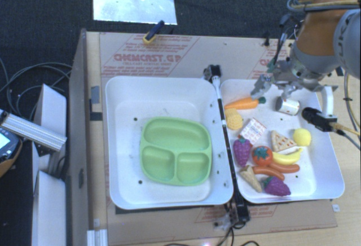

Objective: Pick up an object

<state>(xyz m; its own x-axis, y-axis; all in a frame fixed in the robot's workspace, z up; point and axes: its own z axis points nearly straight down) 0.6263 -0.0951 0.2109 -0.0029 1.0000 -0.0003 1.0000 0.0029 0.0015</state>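
My gripper (pixel 274 91) hangs over the far end of the right bin (pixel 330 174), open, with nothing between its fingers. One finger (pixel 260 86) is just above the leafy end of an orange carrot (pixel 241 104). A small white cylinder (pixel 288 105) lies under the other finger. Further toward the front lie several toy foods: a yellow round piece (pixel 234 121), a pink and white wafer (pixel 253 129), purple grapes (pixel 242 150), a tomato (pixel 262 155), a cheese wedge (pixel 281 141), a lemon (pixel 302 137), a banana (pixel 286 156) and a sausage (pixel 276 169).
The left bin (pixel 121 126) holds a green divided plate (pixel 175 150). A black rail (pixel 221 112) runs between the bins. A black part (pixel 317 118) with a cable sticks out from the wrist over the right bin. More grapes (pixel 277 186) lie at the front.
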